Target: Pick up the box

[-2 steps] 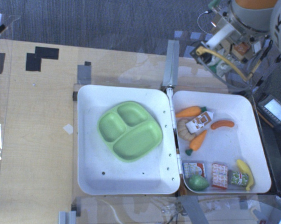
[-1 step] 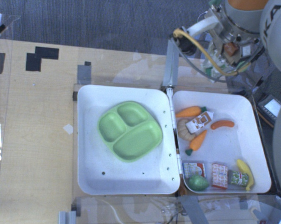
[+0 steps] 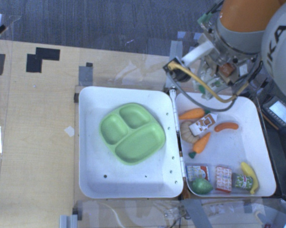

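Note:
Three small boxes lie in the right bin (image 3: 255, 139). A white and brown carton (image 3: 202, 124) rests between two carrots near the bin's middle left. A red and white box (image 3: 197, 173) and a second red box (image 3: 223, 178) sit side by side at the front edge. My gripper (image 3: 209, 85) hangs over the back left corner of the right bin, above and behind the carton, apart from all the boxes. The wrist and a yellow cable (image 3: 201, 79) cover much of it.
The left bin (image 3: 88, 179) holds a green divided plate (image 3: 132, 133). Around the boxes lie two carrots (image 3: 192, 114) (image 3: 201, 142), a sausage (image 3: 226, 126), a banana (image 3: 250, 176), a green fruit (image 3: 202, 186), a dark green packet (image 3: 242, 181) and a round biscuit (image 3: 185, 132).

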Controlling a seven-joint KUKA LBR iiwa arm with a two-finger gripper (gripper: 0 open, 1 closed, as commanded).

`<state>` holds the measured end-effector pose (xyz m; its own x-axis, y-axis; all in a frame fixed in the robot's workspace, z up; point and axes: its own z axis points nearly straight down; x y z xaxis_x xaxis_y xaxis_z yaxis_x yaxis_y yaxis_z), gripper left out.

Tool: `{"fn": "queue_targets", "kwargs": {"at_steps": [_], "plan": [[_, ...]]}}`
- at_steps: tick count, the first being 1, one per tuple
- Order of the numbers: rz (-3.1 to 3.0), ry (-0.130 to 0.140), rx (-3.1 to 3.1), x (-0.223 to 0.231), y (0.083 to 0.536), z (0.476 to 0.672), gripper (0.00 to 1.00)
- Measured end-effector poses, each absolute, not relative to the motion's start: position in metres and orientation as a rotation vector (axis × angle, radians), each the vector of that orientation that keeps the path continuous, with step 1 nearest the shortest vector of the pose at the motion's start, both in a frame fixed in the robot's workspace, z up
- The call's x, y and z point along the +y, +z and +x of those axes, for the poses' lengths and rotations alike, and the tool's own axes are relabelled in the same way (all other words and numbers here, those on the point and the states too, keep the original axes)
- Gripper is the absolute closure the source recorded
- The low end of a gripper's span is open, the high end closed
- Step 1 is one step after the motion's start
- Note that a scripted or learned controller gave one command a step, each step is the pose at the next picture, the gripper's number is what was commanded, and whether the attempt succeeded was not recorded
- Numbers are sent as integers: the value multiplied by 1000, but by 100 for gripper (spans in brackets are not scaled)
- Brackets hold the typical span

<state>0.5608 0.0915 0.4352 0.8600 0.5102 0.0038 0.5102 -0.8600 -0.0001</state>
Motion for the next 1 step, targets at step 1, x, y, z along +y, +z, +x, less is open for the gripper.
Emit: {"fn": "queue_targets", "kwargs": {"at_steps": [1], "plan": [[-3119, -5, -366, 62, 361, 535, 100]]}}
